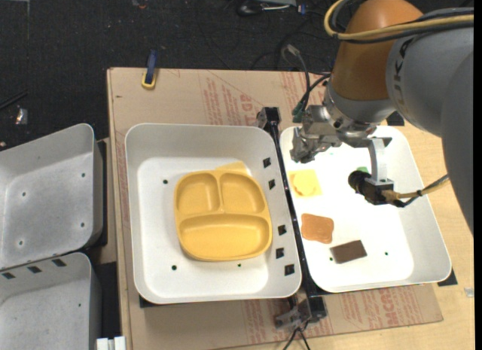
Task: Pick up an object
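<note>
Two spots I can't read here. First, the gripper [303,153]: it hangs over the back left corner of the right bin [431,224], but from above its body covers its tip, so I can't tell if it's clenched or released. Nothing visibly in its grasp. Second, there's a small green thing [363,170] deeper in that bin, mostly hidden behind the robot's own hardware. Anyone make it out?

Reply: Nope, just a green sliver, shape unreadable. The arm's big grey link also runs off the right edge. The loose pieces are clear though. A flat yellow slice [306,184], squarish and pale, lies on the bin floor just in front of the gripper, near the left wall. Nearer the camera sits an orange-brown slab [317,228] with rounded corners, and just beside that a dark brown rectangular piece [348,251], slightly tilted. All three lie flat, apart from each other.

OP: And the left bin [135,190]?

Reply: One yellow compartment plate [223,217], two small sections at the back, one wide one in front, roughly centred. Both bins sit on a cardboard sheet [196,92].
</note>
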Robot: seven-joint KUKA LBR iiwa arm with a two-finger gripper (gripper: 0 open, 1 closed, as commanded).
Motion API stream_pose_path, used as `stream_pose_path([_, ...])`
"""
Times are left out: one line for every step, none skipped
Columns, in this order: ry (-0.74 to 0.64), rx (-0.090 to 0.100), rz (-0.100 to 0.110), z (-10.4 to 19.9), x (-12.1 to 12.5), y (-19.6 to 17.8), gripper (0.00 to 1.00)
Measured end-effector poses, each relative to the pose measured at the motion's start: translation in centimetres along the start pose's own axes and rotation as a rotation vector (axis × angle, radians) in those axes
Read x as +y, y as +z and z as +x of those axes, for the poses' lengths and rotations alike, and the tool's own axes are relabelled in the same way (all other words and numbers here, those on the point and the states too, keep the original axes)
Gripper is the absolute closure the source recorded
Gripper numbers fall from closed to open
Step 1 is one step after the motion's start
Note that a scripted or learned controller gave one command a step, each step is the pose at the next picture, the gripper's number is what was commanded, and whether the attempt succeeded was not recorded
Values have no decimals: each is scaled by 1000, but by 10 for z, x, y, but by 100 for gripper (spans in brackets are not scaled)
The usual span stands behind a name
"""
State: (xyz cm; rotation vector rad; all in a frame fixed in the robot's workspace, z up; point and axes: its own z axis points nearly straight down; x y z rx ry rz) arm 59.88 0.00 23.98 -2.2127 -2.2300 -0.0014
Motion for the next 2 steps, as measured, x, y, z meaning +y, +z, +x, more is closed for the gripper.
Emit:
stream_pose_path([1, 0, -1, 44, 17, 10, 100])
stream_pose_path([2, 0, -2, 92, 25, 0, 100])
